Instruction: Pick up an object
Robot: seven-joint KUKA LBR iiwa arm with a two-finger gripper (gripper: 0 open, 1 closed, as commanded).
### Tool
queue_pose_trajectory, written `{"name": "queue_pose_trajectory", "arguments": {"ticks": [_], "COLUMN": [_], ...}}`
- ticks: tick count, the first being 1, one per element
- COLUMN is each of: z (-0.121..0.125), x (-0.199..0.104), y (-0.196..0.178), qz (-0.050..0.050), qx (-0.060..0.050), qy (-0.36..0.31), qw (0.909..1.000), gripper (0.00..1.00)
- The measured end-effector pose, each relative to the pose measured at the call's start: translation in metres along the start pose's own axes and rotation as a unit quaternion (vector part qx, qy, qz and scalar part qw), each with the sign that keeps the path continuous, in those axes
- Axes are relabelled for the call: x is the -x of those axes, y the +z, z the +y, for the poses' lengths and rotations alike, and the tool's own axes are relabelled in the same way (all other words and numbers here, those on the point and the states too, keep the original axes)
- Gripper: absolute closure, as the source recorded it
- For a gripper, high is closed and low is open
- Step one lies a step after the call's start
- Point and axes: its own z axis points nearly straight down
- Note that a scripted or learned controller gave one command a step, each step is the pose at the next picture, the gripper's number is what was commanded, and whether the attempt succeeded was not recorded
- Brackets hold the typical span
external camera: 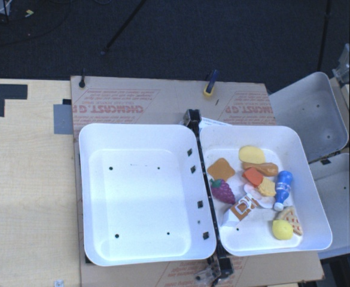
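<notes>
Judging by how things lie, nothing has been picked yet: every toy sits in the right bin [306, 160], and the whole grasp is left to do. The jaws cannot be judged here.

The candidates crowd the bin's middle and right side. A purple grape bunch [223, 191] with a knobbly surface lies near the left wall, just below a flat orange-brown slab [221, 169]. A smooth yellow oval piece [252, 155] sits toward the far wall, with a red-orange wedge [253, 176] below it. The blue-and-white bottle [282, 189] (glossy plastic, by its look) lies on its side near the right wall. A rounded yellow lemon [282, 229] rests at the near right corner, touching a waffle-patterned slice [293, 220]. The left bin [91, 160] is smooth white plastic.
</notes>
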Motion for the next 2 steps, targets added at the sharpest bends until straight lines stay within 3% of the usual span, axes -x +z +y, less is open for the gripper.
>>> {"name": "queue_pose_trajectory", "arguments": {"ticks": [1,2], "z": [0.005,0.004], "x": [0.008,-0.054], "y": [-0.060,0.063], "qz": [0.000,0.002], "qx": [0.004,-0.003], "qy": [-0.003,-0.004], "qw": [1.0000,1.0000], "gripper": [1.00,1.00]}}
